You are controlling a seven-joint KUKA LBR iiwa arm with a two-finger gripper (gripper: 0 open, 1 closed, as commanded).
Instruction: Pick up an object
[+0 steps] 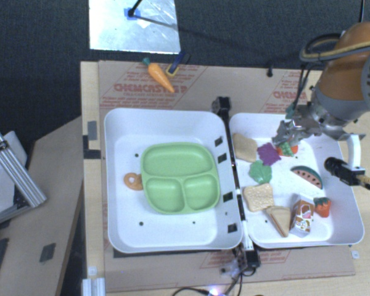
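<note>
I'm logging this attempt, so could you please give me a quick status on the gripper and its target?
Gripper low in the right bin, over a small red-and-green toy. Grasp unconfirmed. Purple piece crowds it on the left.

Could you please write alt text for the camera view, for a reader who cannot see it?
A grey and orange robot arm reaches its gripper into the right bin, over a small red and green toy among scattered toy foods. The left bin holds a green divided plate and a pretzel.

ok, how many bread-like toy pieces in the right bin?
3: a pale slice by the divider, a square toast slice below it, a wedge beside the carton. Others may hide under the gripper.
</note>
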